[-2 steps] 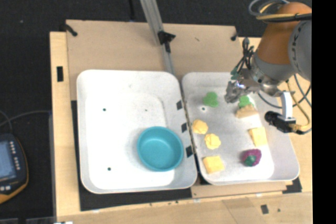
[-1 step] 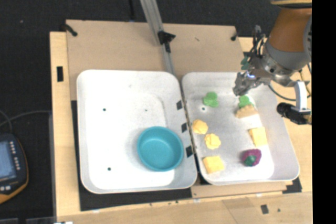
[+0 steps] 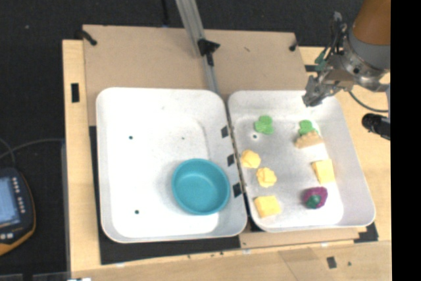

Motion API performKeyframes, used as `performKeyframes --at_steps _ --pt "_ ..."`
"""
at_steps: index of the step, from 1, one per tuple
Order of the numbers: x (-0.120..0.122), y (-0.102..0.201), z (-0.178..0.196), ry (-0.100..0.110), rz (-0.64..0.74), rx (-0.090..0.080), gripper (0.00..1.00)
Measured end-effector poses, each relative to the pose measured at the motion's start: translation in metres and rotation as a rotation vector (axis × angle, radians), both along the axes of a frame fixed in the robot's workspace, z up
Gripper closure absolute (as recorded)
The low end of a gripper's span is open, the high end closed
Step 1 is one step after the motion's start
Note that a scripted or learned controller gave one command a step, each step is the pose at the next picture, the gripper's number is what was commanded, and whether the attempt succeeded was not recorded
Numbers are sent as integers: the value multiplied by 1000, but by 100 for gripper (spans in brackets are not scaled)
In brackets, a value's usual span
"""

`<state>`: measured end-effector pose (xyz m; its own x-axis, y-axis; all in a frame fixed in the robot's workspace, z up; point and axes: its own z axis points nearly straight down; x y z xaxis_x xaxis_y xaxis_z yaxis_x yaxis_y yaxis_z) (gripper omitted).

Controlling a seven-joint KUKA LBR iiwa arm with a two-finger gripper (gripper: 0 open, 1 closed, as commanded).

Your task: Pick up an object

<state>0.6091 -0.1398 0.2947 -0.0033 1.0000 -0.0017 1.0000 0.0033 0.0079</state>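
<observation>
Objects for picking all lie in the right-hand shallow white bin (image 3: 355, 204), none lifted yet. Task judged at its start: nothing sits between the end effector's tips, and no piece is off the bin floor.

End effector (image 3: 313, 97), dark and two-fingered on the grey arm with orange band (image 3: 371, 16), hangs at the upper right of the frame, over the bin's top right corner. Whether it is released or clenched I cannot tell from this angle. Nearest piece to it is the green-topped tan lump (image 3: 307, 133), below and apart from it.

Count, right bin:
- small green round piece (image 3: 264, 125), one, upper middle
- green-topped tan lump, one
- yellow blocks, four: (image 3: 250, 159), (image 3: 266, 176), (image 3: 266, 206), (image 3: 323, 171)
- purple-and-green round piece (image 3: 315, 197), one, lower right

Seven pieces in all, well separated.

Left-hand shallow white bin (image 3: 131, 115): one teal plastic bowl (image 3: 200, 185), lower right corner, upright.

Both bins rest side by side on the tan worktop (image 3: 145, 56).

Left to do: descend, close on a piece, lift.
</observation>
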Motion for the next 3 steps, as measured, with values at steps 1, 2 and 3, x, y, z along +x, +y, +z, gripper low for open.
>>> performKeyframes --at_steps 1,2,3 --pt "-6 55 3 6 4 2 100" --pt "-13 106 4 8 -1 2 100" --pt "-20 156 3 9 3 2 100"
